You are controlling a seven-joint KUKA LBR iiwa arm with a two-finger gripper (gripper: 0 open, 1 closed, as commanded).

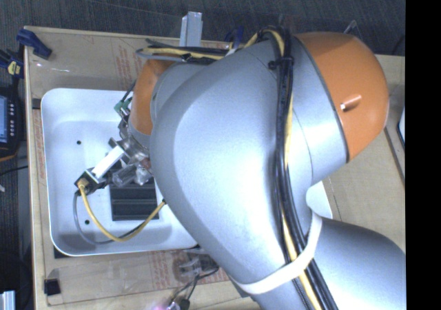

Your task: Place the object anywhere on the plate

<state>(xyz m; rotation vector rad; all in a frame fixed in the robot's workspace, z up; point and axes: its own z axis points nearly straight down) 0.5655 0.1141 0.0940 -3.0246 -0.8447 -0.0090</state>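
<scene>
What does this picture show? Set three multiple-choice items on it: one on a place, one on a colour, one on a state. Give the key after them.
1. Where is the pincer?
A. Over the white bin at the view's left
B. Over the dark floor above the bench
C. Beside the blue clamp at the bench's corner

2. What colour is the band above the arm's wrist?
A. Green
B. Orange
C. Purple

3. How does the yellow cable lie?
A. Pulled straight and taut
B. Coiled in a tight roll
C. In a slack loop

Key: 1 A, the pincer sits above that bin's white floor. 2 B, the rounded band is plainly orange against the grey arm. 3 C, the cable sags in a wide curve down into the bin.
</scene>
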